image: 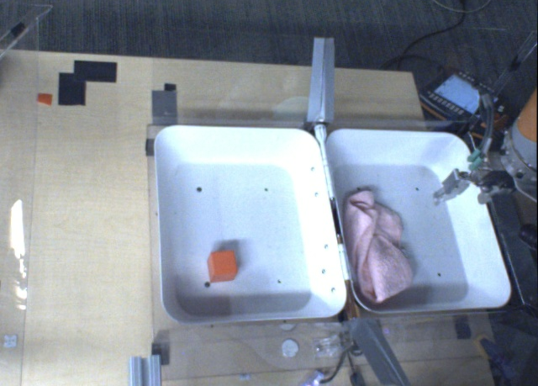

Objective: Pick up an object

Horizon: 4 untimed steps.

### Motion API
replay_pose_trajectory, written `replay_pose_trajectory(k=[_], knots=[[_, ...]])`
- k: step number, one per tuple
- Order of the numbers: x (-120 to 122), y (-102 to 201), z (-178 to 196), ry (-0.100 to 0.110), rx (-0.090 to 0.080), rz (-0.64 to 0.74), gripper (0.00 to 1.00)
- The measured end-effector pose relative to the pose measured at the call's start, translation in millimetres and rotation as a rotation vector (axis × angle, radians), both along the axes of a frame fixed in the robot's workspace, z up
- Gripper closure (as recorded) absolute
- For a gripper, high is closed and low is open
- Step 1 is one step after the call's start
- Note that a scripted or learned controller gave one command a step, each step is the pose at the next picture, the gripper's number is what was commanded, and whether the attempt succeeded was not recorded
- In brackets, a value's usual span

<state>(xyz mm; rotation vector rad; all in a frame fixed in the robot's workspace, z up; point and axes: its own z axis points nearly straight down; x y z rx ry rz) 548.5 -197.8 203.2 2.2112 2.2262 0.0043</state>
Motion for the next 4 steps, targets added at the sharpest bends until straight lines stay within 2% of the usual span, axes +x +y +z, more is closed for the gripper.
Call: replay_pose_trajectory(k=[1, 2, 3, 4], knots=[[5, 74, -108, -0.005, 0.000, 0.011, 0.00], [37, 106, -112, -0.011, -0.003, 0.159, 0.00], [40, 108, -99, -0.020, -0.002, 0.161, 1.00], [9, 91, -62, -0.003, 0.000, -0.092, 1.00]])
